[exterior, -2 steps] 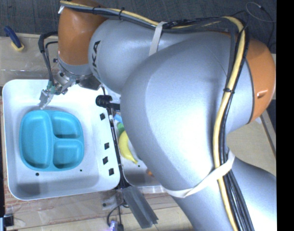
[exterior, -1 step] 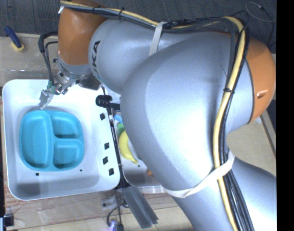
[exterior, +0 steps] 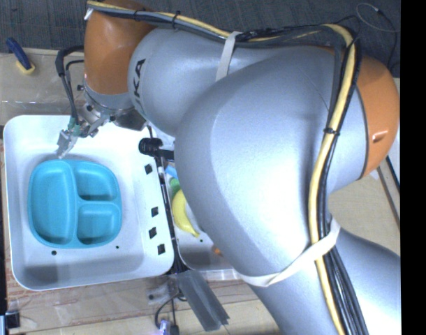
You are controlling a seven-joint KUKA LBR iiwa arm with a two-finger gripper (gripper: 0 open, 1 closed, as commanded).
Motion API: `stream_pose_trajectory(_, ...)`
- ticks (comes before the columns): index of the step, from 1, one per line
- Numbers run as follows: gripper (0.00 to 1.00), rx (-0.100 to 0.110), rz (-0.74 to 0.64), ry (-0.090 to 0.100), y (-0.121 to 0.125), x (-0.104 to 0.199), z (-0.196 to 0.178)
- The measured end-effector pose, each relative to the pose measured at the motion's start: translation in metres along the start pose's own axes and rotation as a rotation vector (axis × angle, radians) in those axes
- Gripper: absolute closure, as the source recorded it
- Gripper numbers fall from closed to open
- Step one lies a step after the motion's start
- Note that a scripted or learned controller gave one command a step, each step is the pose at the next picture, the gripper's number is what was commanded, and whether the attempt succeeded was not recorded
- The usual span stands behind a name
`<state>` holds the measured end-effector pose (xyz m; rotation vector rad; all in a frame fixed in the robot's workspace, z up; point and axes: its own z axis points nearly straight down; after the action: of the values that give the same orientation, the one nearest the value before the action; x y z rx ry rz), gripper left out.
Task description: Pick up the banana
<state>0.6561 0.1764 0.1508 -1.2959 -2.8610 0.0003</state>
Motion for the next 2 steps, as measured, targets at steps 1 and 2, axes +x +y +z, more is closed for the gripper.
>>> stream_pose_trajectory(1, 0.00, 0.000, 0.000, 0.000, 0.0000, 0.0000, 0.0000)
stream_pose_trajectory(2, 0.00, 0.000, 0.000, 0.000, 0.0000, 0.0000, 0.0000)
